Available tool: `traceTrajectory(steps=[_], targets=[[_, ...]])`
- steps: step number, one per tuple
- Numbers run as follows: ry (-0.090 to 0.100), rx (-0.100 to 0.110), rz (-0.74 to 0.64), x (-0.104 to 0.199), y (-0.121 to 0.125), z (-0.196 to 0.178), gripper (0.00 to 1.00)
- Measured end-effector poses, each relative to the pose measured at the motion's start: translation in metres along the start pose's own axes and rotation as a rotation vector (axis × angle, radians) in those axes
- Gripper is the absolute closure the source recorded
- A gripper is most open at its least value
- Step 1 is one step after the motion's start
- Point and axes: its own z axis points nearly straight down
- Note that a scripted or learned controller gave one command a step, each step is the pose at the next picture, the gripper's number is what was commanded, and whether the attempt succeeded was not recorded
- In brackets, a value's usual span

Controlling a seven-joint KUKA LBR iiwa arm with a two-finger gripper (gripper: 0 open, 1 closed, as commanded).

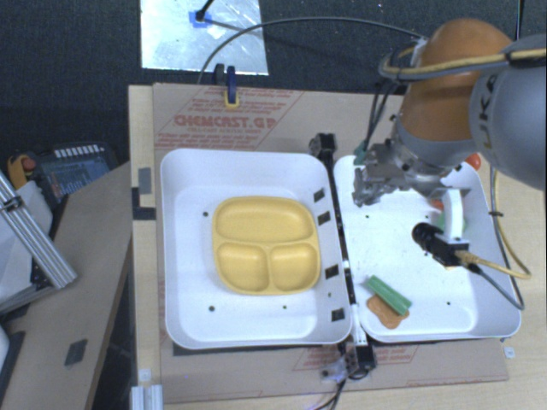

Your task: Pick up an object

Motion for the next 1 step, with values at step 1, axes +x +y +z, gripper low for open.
traceTrajectory(steps=[1], targets=[[0.001,0.001,-0.003,0.0595,-0.0107,0.0076,1.00]])
